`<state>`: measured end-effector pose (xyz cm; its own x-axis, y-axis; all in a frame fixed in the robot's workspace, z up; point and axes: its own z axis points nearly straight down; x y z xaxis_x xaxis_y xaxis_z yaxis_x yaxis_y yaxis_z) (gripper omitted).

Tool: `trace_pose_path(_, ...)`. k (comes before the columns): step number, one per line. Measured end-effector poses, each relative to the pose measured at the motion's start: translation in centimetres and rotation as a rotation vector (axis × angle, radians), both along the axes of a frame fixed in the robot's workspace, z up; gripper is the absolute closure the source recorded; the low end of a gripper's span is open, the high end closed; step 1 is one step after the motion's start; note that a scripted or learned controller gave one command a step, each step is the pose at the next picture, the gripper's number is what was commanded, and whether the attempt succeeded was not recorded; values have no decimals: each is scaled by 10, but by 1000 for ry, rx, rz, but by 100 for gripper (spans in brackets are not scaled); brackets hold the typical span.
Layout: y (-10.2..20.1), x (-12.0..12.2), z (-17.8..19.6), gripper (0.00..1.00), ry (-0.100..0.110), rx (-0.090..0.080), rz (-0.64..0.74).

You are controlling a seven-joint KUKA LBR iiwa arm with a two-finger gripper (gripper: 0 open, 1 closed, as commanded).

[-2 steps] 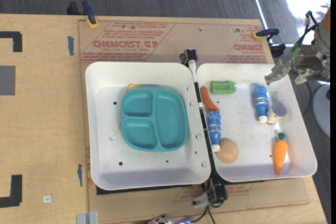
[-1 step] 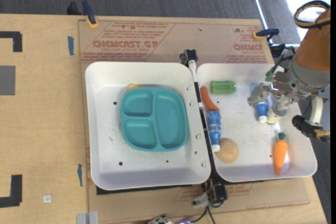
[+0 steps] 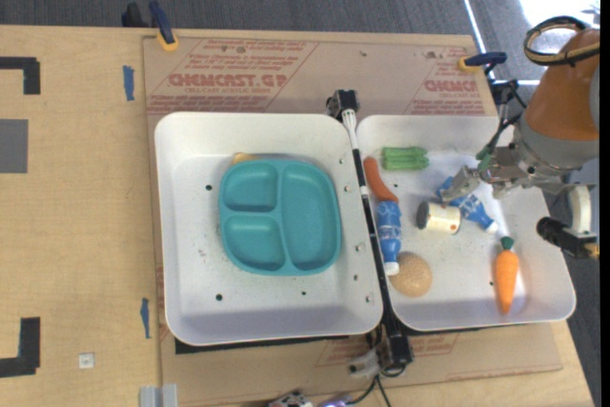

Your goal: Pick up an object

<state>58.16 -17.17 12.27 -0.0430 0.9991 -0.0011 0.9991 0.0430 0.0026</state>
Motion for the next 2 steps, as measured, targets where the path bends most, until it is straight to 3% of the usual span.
trace_pose_path(1,-30,-10,-37,0,3,7,108)
trace_pose_path(2,-32,-9,-26,100,-2,2,106)
